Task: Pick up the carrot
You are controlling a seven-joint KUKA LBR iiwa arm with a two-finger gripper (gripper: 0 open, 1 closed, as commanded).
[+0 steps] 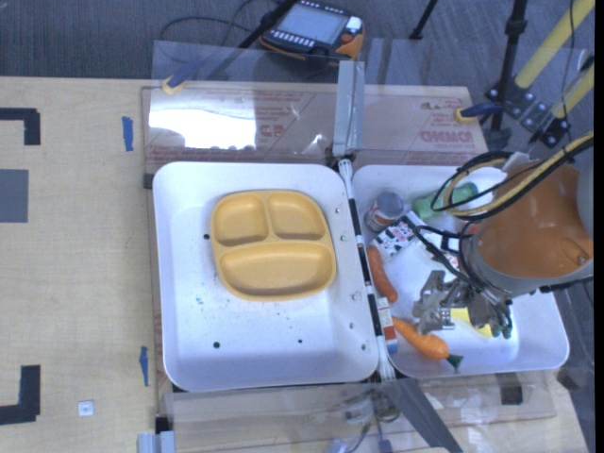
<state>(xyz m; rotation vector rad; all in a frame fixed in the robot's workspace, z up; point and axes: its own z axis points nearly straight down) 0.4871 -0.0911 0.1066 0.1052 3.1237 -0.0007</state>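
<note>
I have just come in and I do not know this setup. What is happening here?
A grey arm with an orange band reaches into the right white bin. Its two-finger gripper hangs just above an orange carrot with a green tip near the bin's front edge. The carrot lies on the bin floor, not lifted. The left white bin holds a yellow divided plate.

The carrot (422, 342) is a stubby orange one with a little green top. It's lying flat in the right bin (538, 347), down near the front edge, close to the wall next to the left bin. Thick end points toward that wall, and the green bit points toward the front right.
</note>
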